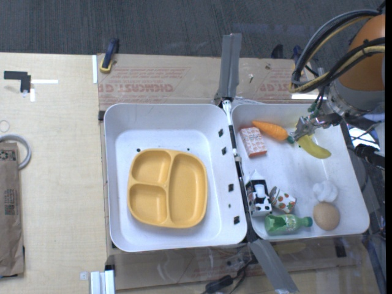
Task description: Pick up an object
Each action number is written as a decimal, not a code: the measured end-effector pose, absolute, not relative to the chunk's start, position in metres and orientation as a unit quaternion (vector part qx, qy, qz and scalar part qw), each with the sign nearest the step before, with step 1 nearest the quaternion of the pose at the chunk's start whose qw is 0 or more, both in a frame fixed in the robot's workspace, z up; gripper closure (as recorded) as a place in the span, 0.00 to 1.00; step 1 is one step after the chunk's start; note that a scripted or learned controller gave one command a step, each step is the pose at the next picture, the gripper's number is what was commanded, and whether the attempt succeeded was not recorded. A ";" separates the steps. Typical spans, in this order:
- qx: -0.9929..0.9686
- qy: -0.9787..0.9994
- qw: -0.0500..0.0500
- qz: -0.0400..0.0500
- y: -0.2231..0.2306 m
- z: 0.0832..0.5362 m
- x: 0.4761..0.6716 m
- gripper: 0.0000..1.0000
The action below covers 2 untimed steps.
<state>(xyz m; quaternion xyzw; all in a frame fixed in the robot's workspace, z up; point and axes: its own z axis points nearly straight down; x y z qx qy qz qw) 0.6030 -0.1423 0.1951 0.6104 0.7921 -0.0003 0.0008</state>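
Your gripper hangs low over the right bin, between the carrot and the banana.

From the overhead camera you cannot tell how the jaws stand, and nothing shows between them. The banana lies just beside the gripper, the carrot and a pink packet to its left. Along the bin's front edge sit a green bottle, an egg and a black-and-white toy. A yellow divided plate rests in the left bin.
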 end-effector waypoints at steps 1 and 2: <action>0.562 0.827 0.000 -0.001 -0.139 0.141 0.591 1.00; 0.582 0.813 0.001 0.000 -0.110 0.200 0.659 1.00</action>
